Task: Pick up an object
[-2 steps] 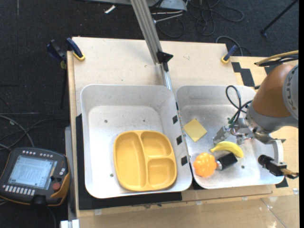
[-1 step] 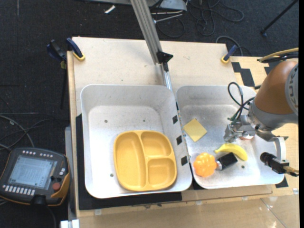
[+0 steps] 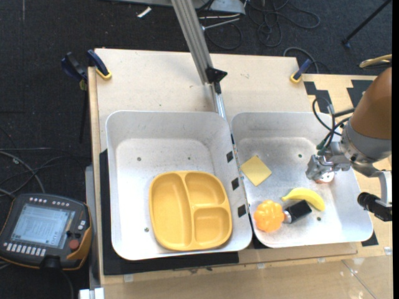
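The claw (image 3: 322, 169) hangs low over the right bin (image 3: 274, 136), near its right wall; whether it is open or closed cannot be told, as the metal blurs together from above. Just below and left of it lies a banana (image 3: 305, 198), touching a small black object (image 3: 298, 210) whose kind is hard to make out. Further left sits an orange fruit-like toy (image 3: 269, 216), and up-left a flat yellow square (image 3: 256, 170). Well to the left, in the other bin (image 3: 124, 136), rests a yellow divided plate (image 3: 189, 209). Both bins stand on a pale speckled board (image 3: 156, 80) over dark carpet (image 3: 43, 104). A pendant (image 3: 43, 229) at far left shows a screen, its text unreadable.
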Available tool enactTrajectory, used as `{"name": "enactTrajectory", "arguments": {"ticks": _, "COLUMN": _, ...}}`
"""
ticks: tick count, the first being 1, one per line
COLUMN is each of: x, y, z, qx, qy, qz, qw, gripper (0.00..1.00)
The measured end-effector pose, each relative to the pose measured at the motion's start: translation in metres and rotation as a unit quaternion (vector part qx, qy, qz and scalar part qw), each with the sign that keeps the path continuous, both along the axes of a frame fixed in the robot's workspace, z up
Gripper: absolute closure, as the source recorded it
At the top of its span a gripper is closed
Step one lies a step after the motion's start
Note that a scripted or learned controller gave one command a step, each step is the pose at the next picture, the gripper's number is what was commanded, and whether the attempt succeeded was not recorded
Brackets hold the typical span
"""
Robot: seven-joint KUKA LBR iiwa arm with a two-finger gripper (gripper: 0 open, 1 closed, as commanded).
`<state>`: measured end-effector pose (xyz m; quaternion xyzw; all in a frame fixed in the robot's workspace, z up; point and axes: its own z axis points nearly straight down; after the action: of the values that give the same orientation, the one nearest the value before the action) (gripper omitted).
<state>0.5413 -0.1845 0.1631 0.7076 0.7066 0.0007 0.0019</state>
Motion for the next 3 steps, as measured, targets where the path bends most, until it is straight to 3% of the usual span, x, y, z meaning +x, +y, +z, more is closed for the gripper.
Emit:
{"name": "enactTrajectory", "arguments": {"ticks": 2, "x": -0.017, "y": -0.003, "z": 0.101, "qx": -0.0005, "qy": -0.001, "qz": 0.002, "qw": 1.0000, "gripper": 1.00}}
{"name": "enactTrajectory", "arguments": {"ticks": 3, "x": -0.016, "y": -0.003, "z": 0.113, "qx": 0.0001, "qy": 0.000, "qz": 0.002, "qw": 1.0000, "gripper": 1.00}}
